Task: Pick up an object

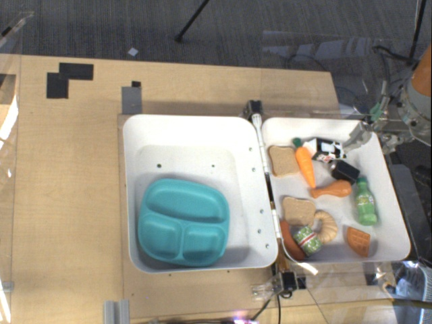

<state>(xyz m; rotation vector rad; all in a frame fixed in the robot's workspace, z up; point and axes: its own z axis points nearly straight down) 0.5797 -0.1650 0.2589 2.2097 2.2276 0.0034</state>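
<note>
— What is recorded in the left bin (135, 181)?
— A teal divided tray (183, 221) is noted, lying flat toward the near side.
— And on the bench (61, 181)?
— Black tape patches (67, 78) are observed at the far left corner. A grey bracket (132, 100) is seen just behind the left bin.
— Beyond the bench?
— Dark carpet (101, 12) is noted, crossed by a thin black rod (201, 9).

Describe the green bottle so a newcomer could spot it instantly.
Look in the right-hand bin, the crowded one. Near its right wall lies the green bottle, just right of the orange drumstick. It is the only translucent green item there.
</note>
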